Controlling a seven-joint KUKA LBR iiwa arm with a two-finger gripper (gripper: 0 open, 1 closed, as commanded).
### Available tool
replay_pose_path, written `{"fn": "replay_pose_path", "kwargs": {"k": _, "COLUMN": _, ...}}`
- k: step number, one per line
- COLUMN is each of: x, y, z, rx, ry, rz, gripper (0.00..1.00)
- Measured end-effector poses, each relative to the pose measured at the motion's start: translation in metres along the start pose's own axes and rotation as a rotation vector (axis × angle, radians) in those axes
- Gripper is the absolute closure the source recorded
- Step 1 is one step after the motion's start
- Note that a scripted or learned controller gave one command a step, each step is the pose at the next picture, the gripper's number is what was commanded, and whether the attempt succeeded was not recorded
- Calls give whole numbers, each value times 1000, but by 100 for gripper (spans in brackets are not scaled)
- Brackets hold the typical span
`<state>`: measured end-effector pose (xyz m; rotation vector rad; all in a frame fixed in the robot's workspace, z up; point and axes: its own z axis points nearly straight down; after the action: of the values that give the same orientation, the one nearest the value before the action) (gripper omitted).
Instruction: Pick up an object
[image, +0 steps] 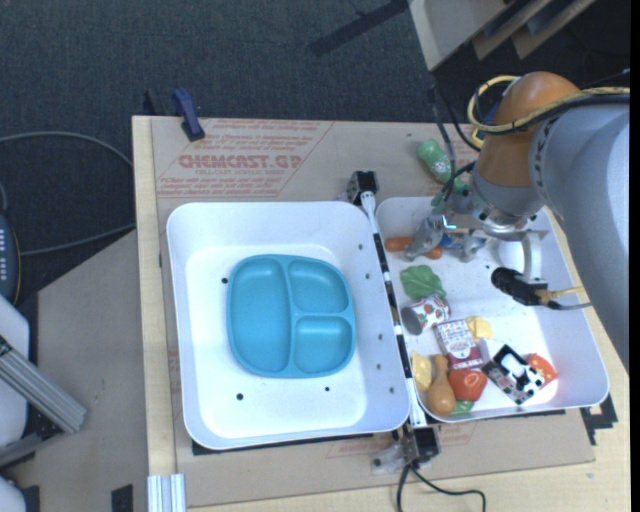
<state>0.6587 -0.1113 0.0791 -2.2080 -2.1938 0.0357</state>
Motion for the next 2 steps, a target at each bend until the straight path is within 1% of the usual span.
{"fn": "replay_pose_path", "kwargs": {"k": 2, "x": 2, "y": 0, "z": 0, "rx": -1, "ry": -4, "rz": 2, "gripper": 0}}
